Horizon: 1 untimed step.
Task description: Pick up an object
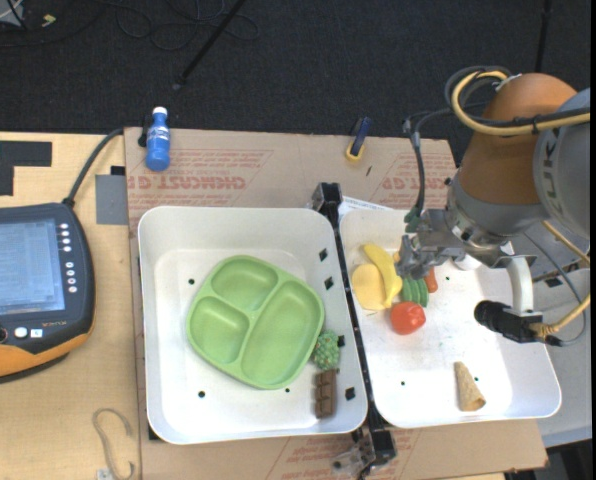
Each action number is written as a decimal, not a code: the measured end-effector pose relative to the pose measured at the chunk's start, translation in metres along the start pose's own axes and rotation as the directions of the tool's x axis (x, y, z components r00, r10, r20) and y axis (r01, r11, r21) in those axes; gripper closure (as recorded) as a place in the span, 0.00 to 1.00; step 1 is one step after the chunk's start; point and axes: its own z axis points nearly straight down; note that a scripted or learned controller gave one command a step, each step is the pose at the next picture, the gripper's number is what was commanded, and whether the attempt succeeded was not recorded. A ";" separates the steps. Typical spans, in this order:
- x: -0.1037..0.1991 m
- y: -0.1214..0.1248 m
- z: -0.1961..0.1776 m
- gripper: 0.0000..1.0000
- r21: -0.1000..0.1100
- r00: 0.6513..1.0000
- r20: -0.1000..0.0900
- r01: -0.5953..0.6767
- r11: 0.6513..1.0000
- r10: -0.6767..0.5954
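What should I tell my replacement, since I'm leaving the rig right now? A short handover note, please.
Gripper: low in the right bin, over the green toy; finger state unclear, nothing seen held.
Right bin: banana, yellow fruit, tomato, cone.
Left bin: green divided plate, small green piece, brown bar.
Done: arm is down among the toys.
Left: grasp one and lift it.

Gripper [415, 261] is hanging low in right bin [523, 393], over green toy [415, 290] beside banana [381, 261], lemon [368, 286] and tomato [407, 317]. Cone [468, 386] is lying apart. Left bin [168, 368] is holding green divided plate [255, 320], broccoli [327, 349], chocolate bar [324, 395].
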 end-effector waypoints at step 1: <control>0.015 -0.001 0.014 1.00 0.005 1.000 0.001 -0.004 1.000 0.004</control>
